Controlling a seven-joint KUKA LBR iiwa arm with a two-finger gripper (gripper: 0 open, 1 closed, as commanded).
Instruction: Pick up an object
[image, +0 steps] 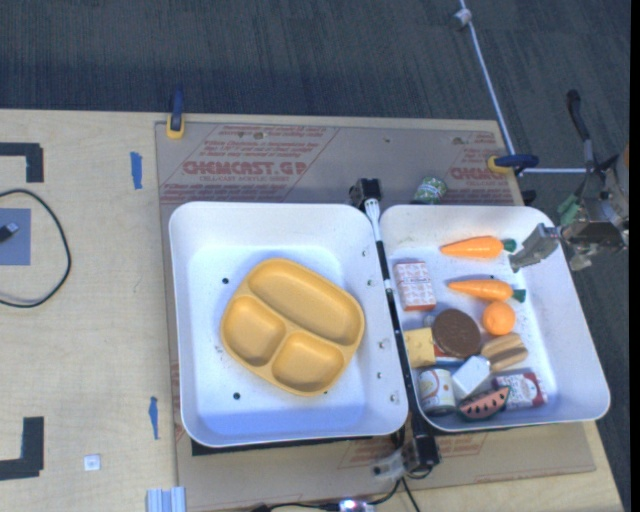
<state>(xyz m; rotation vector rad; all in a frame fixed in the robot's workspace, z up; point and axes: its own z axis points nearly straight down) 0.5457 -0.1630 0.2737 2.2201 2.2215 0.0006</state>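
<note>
1. Two shallow white bins are seen side by side on the table (90, 330), the left bin (200, 400) and the right bin (580, 385).
2. A yellow three-compartment tray (290, 325) is seen lying in the left bin, tilted relative to the bin's walls.
3. The candidate objects for picking are all gathered in the right bin.
4. An upper carrot (472, 246) is seen near the back of that bin, with a lower carrot (482, 290) just in front of it.
5. An orange ball (498, 318) is placed just beside the lower carrot's leafy end.
6. A brown round cookie (456, 332) lies near the bin's middle, with a small printed box (414, 284) behind it, near the divider.
7. A hot dog bun (505, 352), a white block (470, 377), a watermelon slice (482, 404) and a small can (434, 388) are crowded toward the front of the bin.
8. The claw (535, 247) is seen at the right bin's back right area, close to the green end of the upper carrot.
9. Whether the claw is released or clenched cannot be told; nothing is visibly held by it.
10. The arm (600, 225) enters from the right edge.
</note>
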